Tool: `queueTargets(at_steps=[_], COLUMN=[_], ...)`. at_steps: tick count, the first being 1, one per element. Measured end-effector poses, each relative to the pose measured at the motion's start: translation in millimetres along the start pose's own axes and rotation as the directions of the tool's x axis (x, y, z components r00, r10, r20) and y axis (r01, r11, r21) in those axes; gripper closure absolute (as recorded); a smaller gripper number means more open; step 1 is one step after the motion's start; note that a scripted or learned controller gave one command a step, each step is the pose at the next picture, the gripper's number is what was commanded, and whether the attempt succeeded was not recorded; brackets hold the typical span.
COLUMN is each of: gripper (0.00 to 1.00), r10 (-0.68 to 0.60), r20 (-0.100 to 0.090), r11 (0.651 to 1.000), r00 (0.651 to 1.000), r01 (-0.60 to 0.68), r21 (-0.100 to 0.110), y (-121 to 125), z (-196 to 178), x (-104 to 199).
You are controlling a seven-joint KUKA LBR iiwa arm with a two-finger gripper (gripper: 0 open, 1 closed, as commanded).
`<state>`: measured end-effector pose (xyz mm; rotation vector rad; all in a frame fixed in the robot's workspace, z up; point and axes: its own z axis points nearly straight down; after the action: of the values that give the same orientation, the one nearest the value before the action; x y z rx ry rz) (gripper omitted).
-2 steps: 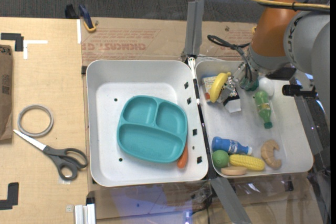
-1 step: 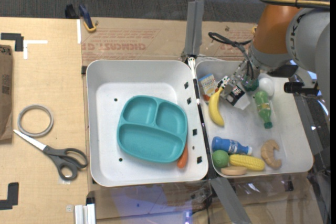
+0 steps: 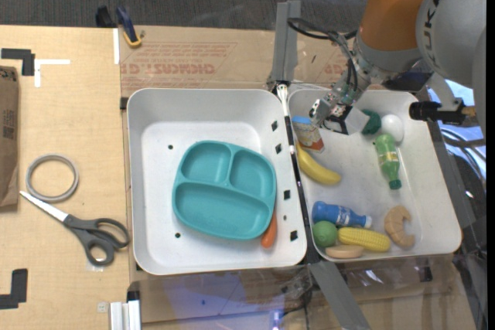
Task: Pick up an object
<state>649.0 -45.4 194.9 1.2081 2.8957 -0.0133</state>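
My gripper hangs low over the back left corner of the right bin, on the grey arm with its orange band. Just below and left of it stands a small can, with a banana lying in front of that. To the gripper's right are a dark green piece, a white ball and a green bottle. Along the bin's front lie a blue bottle, a lime, a corn cob and a croissant. Nothing shows held in the gripper.
The left bin holds a teal divided plate and a carrot at the plate's front right. On the wooden bench to the left lie scissors and a tape roll. Cardboard lies behind the bins.
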Motion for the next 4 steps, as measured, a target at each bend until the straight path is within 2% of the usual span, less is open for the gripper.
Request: queueTargets(at_steps=[1,2,3,4], gripper=[1.00,1.00,1.00,1.00], r10=[0.161,0.133,0.138,0.063], r20=[-0.007,-0.005,-0.007,-0.005], r11=[0.987,0.991,0.990,0.998], r00=[0.987,0.991,0.990,0.998], r01=[-0.161,-0.133,-0.138,-0.063], r21=[-0.004,-0.005,-0.004,-0.005], y=[-22,42,7,54], z=[-28,-65,-83,-65], x=[57,27,83,40])
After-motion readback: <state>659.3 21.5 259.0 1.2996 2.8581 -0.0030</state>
